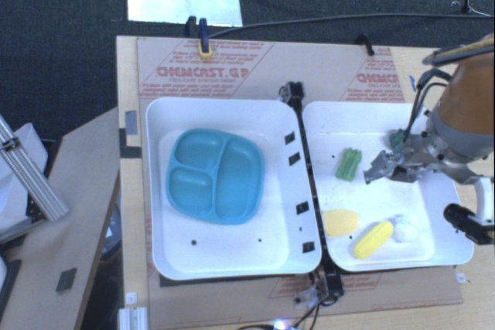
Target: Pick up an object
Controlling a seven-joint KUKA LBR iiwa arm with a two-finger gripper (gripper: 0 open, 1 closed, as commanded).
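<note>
Leftmost, blue plate (214,175) in left bin (158,243). Right bin (332,120): green block (349,164), pale yellow disc (340,222), yellow banana (373,239), white lump (405,229). Gripper (380,168) hovers just right of the block; fingers' state — cannot tell.

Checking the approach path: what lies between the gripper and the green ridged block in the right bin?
In the camera view, only bare white bin floor lies between the gripper and the green ridged block.
</note>
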